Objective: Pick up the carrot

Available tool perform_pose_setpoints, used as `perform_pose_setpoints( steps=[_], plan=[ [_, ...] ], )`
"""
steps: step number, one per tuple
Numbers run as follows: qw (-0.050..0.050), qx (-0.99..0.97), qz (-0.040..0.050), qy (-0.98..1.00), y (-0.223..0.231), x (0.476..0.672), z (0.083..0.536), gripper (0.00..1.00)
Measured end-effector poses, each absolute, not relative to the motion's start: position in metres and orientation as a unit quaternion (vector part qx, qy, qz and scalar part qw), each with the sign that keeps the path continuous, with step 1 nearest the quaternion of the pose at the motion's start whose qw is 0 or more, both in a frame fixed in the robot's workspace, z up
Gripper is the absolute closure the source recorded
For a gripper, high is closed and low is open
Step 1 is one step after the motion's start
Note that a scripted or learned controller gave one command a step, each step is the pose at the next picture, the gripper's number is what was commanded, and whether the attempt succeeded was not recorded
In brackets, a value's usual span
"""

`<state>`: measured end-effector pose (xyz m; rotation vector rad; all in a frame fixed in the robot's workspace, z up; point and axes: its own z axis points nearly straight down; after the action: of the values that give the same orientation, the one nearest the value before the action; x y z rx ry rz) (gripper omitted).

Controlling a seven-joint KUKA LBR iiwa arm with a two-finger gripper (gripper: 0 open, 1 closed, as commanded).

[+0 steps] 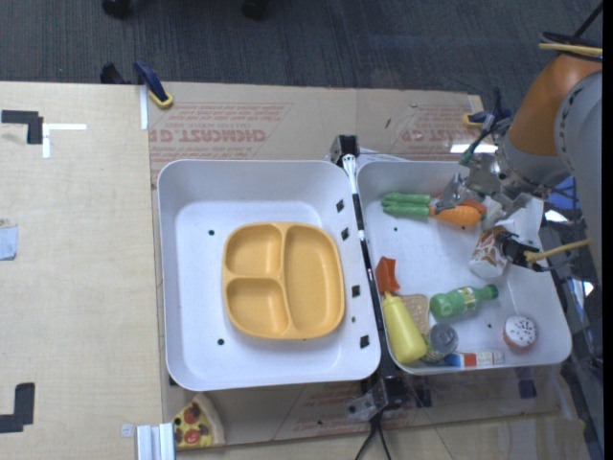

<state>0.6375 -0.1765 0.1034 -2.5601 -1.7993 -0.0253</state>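
**Gripper down at the carrot, far edge of the right bin**

The arm (560, 113) comes in from three o'clock, orange band showing, and the gripper (469, 192) sits low at the carrot (442, 210). That carrot lies across the right bin (546, 300) near its twelve o'clock wall, green top toward nine o'clock, orange root toward three. Whether the jaws are open, closed or gripping the root, the view cannot tell: wrist hardware crowds that end.

Tight quarters toward three o'clock, where a crumpled white wrapper (493, 247) lies just beside the root. The bin's middle floor is open white. Along the six o'clock side it is packed: a yellow bottle (402, 329) against the nine o'clock wall, a green bottle (462, 301), a small grey-capped jar (442, 338), a round white-and-red piece (519, 332).

The left bin (187, 286) carries a yellow divided plate (284, 280) in its centre, bare white floor all round it. Both bins rest on brown cardboard (225, 127) over a pale wooden bench (72, 286). At twelve o'clock, dark carpet (306, 27).
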Motion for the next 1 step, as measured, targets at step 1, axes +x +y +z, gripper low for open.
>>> perform_pose_setpoints(
  steps=[1],
  plan=[
    [0.002,-0.834,-0.0088,-0.551,-0.2019,0.6411,0.0998,0.00]
  ],
)
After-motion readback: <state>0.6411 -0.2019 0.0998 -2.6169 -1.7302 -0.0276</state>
